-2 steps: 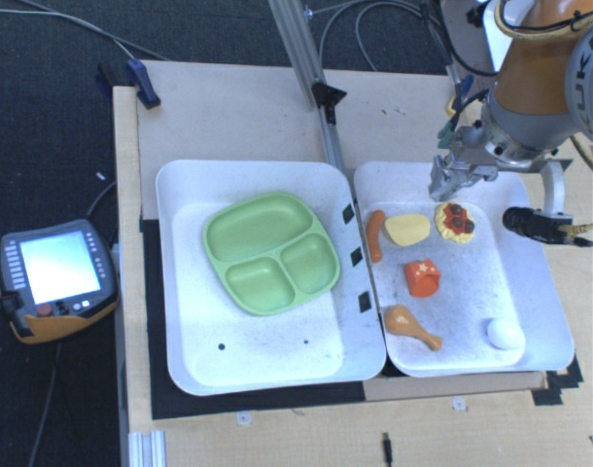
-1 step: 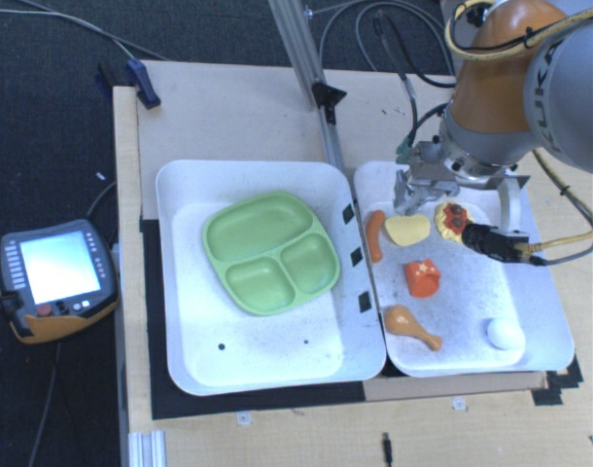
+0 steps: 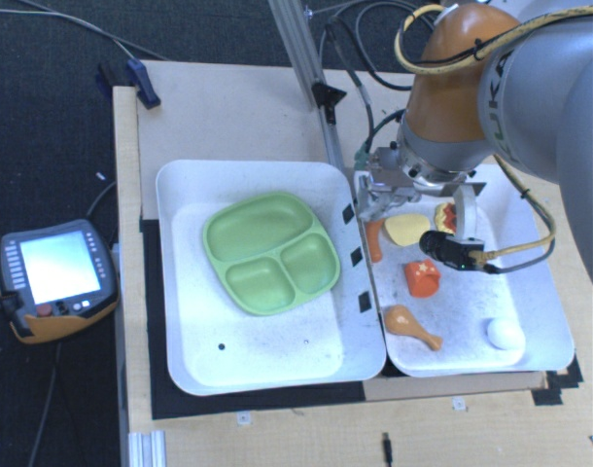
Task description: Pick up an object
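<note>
Dark carpet surrounds the bench, and I have the hand low over the right bin, just above the yellow piece and orange carrot — I cannot tell its state. This looks like the reach-in step; next I'd settle on one item — the red pepper sits near.

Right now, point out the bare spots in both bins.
Left bin: free floor in front of the green divided plate. Right bin: a patch between the chicken drumstick and white egg. Crowded under the gripper, around the carrot and red pepper.
</note>
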Action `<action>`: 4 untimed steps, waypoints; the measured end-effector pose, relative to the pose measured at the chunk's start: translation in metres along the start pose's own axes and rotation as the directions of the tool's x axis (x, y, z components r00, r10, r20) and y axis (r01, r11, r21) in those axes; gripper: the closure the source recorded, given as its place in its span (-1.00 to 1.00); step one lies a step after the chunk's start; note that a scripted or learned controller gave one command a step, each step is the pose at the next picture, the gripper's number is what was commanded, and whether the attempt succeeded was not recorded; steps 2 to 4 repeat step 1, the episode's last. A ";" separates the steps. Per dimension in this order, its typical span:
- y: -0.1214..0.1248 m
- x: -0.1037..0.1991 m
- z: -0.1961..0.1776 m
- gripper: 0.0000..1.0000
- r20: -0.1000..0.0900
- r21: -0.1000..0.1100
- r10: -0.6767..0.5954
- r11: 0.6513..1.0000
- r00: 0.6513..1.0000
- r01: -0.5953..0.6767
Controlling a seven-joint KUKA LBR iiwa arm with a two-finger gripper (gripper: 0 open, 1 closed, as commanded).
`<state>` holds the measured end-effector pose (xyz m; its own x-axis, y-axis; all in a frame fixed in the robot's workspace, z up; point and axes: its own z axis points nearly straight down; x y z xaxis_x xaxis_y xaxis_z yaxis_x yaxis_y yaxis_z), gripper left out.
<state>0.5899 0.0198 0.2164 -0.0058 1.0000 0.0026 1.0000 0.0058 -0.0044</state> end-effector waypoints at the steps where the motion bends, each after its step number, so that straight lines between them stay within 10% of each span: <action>1: -0.013 0.051 0.006 1.00 0.000 0.001 0.000 1.000 1.000 0.000; 4: -0.013 0.051 0.006 1.00 0.000 0.001 0.000 1.000 1.000 0.000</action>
